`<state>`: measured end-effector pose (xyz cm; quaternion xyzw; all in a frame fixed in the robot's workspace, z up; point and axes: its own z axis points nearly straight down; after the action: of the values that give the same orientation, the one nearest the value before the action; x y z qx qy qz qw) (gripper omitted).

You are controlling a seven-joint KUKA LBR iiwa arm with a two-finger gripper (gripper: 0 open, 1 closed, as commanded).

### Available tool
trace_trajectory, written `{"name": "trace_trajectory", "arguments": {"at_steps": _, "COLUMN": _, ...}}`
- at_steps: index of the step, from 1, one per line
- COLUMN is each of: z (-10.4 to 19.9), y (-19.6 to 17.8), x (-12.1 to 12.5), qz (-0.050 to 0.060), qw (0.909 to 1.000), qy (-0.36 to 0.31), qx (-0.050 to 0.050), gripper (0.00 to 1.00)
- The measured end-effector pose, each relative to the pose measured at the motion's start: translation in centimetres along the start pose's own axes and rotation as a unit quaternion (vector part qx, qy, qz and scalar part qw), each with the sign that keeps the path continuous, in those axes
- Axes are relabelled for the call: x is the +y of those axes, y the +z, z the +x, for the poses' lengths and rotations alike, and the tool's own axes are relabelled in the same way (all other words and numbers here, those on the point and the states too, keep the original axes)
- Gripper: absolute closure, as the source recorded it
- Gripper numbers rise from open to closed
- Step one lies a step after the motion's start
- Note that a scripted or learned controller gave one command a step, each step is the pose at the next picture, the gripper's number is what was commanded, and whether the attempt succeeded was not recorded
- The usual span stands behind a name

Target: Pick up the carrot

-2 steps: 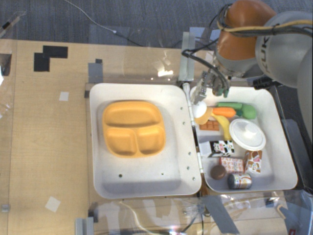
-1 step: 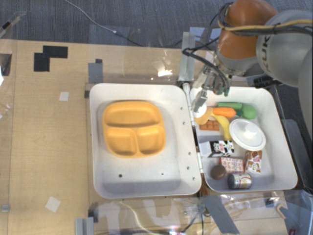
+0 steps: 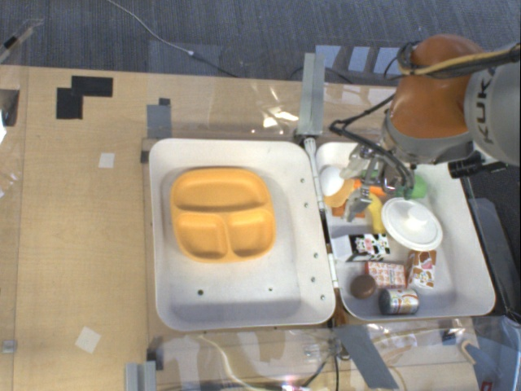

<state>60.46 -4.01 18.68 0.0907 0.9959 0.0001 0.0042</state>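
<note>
The carrot (image 3: 342, 192) is a small orange piece at the left end of the right bin (image 3: 480, 296), beside a white rounded object (image 3: 331, 177). My gripper (image 3: 363, 189) hangs low over the carrot's right end, under the orange wrist band (image 3: 431, 88). Its fingers (image 3: 356, 206) look spread apart, open, with part of the carrot showing between them. I cannot tell whether they touch it.
Around the gripper lie a yellow item (image 3: 375, 216), a green item (image 3: 418, 189) and a white bowl (image 3: 412, 223). Small boxes (image 3: 387, 274), a brown disc (image 3: 363, 285) and a can (image 3: 398, 301) sit nearer the front. The left bin (image 3: 163, 292) holds a yellow divided tray (image 3: 221, 213).
</note>
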Motion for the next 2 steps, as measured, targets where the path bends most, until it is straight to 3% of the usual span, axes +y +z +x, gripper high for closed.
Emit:
{"name": "trace_trajectory", "arguments": {"at_steps": 1, "z": 0.2, "y": 8.1, "x": -3.9, "qz": -0.001, "qw": 0.9999, "qy": 0.012, "qx": -0.002, "gripper": 0.00}}
{"name": "trace_trajectory", "arguments": {"at_steps": 2, "z": -3.6, "y": 9.7, "x": -4.2, "qz": 0.001, "qw": 0.9954, "qy": -0.095, "qx": -0.003, "gripper": 0.00}}
